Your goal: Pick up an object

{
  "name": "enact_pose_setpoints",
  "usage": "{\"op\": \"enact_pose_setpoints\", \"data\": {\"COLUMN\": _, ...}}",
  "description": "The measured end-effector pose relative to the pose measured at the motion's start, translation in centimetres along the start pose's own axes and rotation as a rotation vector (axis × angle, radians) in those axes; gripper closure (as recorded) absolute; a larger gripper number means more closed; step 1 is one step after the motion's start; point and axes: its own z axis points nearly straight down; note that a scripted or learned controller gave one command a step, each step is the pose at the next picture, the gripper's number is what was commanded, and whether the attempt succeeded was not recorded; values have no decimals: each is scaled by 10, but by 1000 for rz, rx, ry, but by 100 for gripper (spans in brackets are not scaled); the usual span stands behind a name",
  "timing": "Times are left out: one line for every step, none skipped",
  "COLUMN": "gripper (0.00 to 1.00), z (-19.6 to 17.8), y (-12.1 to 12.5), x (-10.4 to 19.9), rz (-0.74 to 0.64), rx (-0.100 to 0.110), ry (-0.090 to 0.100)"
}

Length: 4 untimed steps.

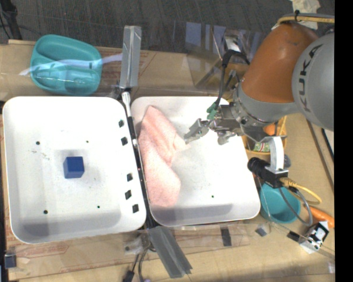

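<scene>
— Pink and soft-looking, what is that long shape in the right bin [238,207]?

— It looks like a folded pink cloth [159,157]. It lies along the bin's left wall, with its long axis running from the upper part of the frame toward the bottom. The upper end sits near the bin's top-left corner, and the lower end leans slightly to the right.

— Where is the arm?

— The grey arm with its orange band [276,60] comes in from the upper right of the frame. The gripper [195,131] reaches leftward over the right bin and sits just beside the cloth's right edge, near its upper half.

— Is it holding the cloth?

— Nothing shows between the fingers, and whether they stand apart or closed cannot be told from this angle.

— And the other bin?

— The left bin [23,113] holds a small blue cube [74,166], left of its centre and well apart from the cloth.

— Anything else on the table [165,63]?

— A teal plastic object [66,63] rests above the left bin, at the upper left of the frame. A teal cup [279,204] stands at the right bin's lower right corner.
</scene>
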Motion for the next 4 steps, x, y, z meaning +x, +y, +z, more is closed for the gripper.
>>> {"op": "enact_pose_setpoints", "data": {"gripper": 0, "z": 107, "y": 82, "x": 15, "rz": -90, "rx": 1, "ry": -1}}
{"op": "enact_pose_setpoints", "data": {"gripper": 0, "z": 178, "y": 65, "x": -15, "rz": -165, "rx": -3, "ry": 0}}
{"op": "enact_pose_setpoints", "data": {"gripper": 100, "z": 167, "y": 66, "x": -15, "rz": -171, "rx": -4, "ry": -1}}
{"op": "enact_pose_setpoints", "data": {"gripper": 100, "z": 78, "y": 92, "x": 52, "rz": -29, "rx": -2, "ry": 0}}
